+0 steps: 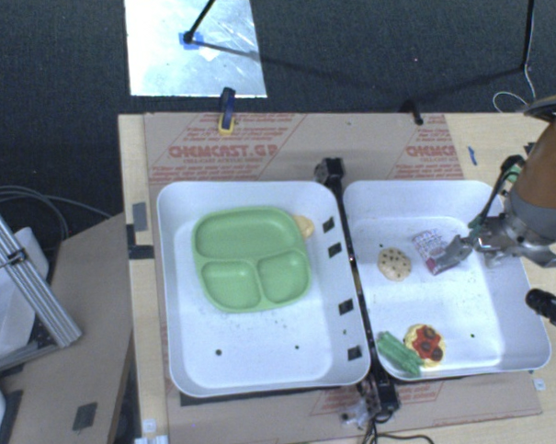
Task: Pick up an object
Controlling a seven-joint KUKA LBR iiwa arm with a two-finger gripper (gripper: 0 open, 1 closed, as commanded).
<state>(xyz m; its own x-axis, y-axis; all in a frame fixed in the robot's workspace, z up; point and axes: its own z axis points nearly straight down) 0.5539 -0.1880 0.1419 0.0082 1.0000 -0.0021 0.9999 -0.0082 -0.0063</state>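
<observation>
Camera view, from its slanted perch above the table, puts the gripper [458, 249] low inside the right-hand bin [518, 344], reaching in from the bin's right side. Whether it is apart or closed I cannot tell; its tip blurs into the thing beside it.

Touching or overlapping that tip on its left is a small crinkled packet [430, 248], grey with a reddish edge, lying flat on the bin floor. This looks like the object being gone for. I would not say it is held, since no part of it is plainly seen clamped.

Just beyond the packet, further left, sits a round speckled cookie [395, 263], near but apart from it. Below the gripper, toward the front wall of the bin, lie a small pizza toy [425, 343] and a green bean pod [395, 354], touching one another and well away from the packet.

To do the step well, the gripper should straddle the packet squarely and press to the floor before closing, because a flat, thin wrapper slips out easily. The lift should be straight up, keeping clear of the cookie.

Far to the left, the other bin [187, 358] holds a green divided plate [252, 259].
</observation>
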